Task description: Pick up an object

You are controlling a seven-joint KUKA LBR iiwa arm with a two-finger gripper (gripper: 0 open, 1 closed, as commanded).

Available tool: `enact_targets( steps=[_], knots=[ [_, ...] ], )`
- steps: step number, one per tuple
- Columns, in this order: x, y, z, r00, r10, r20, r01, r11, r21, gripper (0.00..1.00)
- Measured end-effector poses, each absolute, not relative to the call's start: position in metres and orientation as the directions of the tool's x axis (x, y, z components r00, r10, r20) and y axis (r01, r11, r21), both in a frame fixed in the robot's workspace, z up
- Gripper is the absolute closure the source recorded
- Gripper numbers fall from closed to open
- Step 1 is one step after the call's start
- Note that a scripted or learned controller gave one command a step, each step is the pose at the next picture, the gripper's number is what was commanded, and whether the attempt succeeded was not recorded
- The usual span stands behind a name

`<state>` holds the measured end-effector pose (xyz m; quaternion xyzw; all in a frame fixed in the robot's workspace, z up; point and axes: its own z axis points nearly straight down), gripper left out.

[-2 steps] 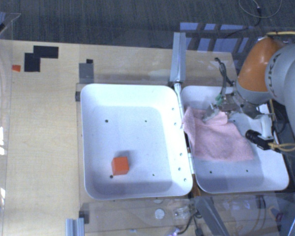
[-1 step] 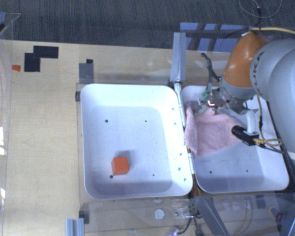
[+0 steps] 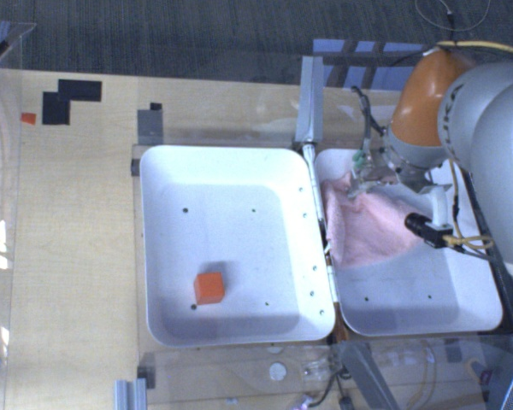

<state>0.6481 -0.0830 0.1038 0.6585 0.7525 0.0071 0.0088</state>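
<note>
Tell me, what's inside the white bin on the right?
A crumpled pink cloth lies in the right white bin. The gripper is at its top edge. Anything under the cloth is hidden.

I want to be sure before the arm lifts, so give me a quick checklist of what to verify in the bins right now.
1. Gripper is over a bin: ok, it sits above the far left part of the right bin.
2. A target lies under it: ok, the pink cloth spreads out just below the gripper.
3. Cloth is caught between the fingers: cannot tell, the wrist hides the contact.
4. Cloth is free of the bin wall: not ok, its left edge lies against the divider between the bins.
5. Other object is out of the way: ok, the orange block rests in the left bin, apart from the arm.
</note>
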Motion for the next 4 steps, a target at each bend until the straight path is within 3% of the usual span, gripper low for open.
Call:
enact_targets(
  steps=[1, 2, 3, 4],
  knots=[
    [0.650, -0.082, 0.116, -0.136, 0.991, -0.005, 0.990, 0.136, 0.029, 1.00],
    [0.671, -0.057, 0.188, -0.582, 0.813, -0.007, 0.813, 0.582, 0.009, 1.00],
    [0.673, -0.055, 0.200, -0.584, 0.812, -0.013, 0.812, 0.584, 0.017, 1.00],
    [0.670, -0.074, 0.196, -0.457, 0.889, -0.005, 0.889, 0.457, 0.009, 1.00]
  ],
)
